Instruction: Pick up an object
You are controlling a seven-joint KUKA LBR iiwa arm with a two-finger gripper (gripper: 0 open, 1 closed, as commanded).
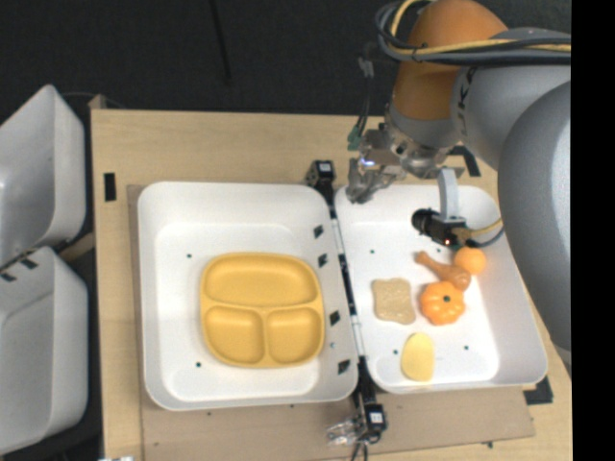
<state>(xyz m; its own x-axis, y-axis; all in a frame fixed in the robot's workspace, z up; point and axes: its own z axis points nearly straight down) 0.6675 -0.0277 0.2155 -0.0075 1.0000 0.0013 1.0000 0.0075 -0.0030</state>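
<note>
Gripper [363, 182] hangs over the far left corner of the right bin [384, 233], close to the wall where the two bins meet. I cannot tell if it's wide or narrow from this angle, and I see nothing held in it.

Things to pick are all in the right bin, nearer side and well apart from the gripper: a toast slice [392, 300], a small pumpkin [442, 303] just beside it, a carrot piece [437, 265] touching or nearly touching an orange ball [470, 260], and a flat yellow oval [417, 356] on its own in front. The left bin [173, 219] has a yellow divided plate [261, 307].

Risks as I see them:
- A drop from here likely lands on bare bin floor or clips the shared wall, so it closes on nothing.
- Pumpkin, carrot and ball are crowded, so a grab there could shove a neighbour or roll the ball off.
- Toast and oval lie flat and low, so I'd expect them to slip or get pushed rather than lifted.

The bins are smooth white plastic, shallow, on a pale wood bench [221, 147]. White moulded blocks [34, 171] sit at the left and the background is dark. There's plenty of free floor around the gripper.
</note>
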